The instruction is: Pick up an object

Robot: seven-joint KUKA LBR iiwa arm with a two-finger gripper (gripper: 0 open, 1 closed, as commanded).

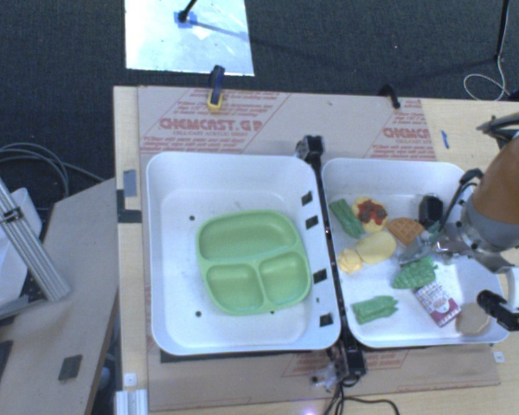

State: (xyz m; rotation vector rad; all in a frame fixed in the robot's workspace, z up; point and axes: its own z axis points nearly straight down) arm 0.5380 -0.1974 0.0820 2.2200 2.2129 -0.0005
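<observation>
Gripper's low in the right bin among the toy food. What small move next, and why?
Probably ease the gripper slightly down and toward the green toy just below it, then close. The tip sits between the waffle and that toy, apparently gripping nothing. I can't tell the finger state, so confirm before lifting.

The bench (268, 115) bears two white bins (169, 232) side by side.

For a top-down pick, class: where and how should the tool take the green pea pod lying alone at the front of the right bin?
Probably grip the green pea pod across its narrow middle, coming straight down. It lies flat and long, roughly left to right, with bare floor of the right bin on both long sides.
</observation>
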